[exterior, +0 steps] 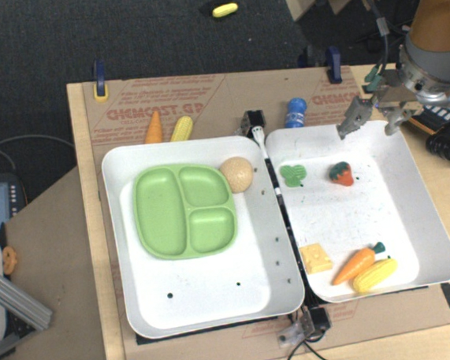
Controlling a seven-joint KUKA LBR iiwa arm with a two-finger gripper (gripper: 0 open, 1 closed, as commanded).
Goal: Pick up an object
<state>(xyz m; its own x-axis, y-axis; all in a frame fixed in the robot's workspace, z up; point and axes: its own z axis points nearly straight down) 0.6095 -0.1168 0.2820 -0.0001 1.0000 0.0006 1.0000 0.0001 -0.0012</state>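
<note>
Place: a robotics lab or test cell.
Bench point(447, 185): pale wood, carrying a printed cardboard sheet point(201, 98) clamped along its far edge by blue clamps point(101, 83).
Bins: two white bins point(213, 303) of toy food.
Surroundings: dark carpet point(76, 31), loose cables point(0, 149), aluminium framing point(15, 302) off the bench's left edge.

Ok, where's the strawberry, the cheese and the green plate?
strawberry point(341, 174), camera view, on its red body.
cheese point(316, 258), camera view, middle of the yellow slice.
green plate point(162, 213), camera view, floor of its big left compartment.
</note>
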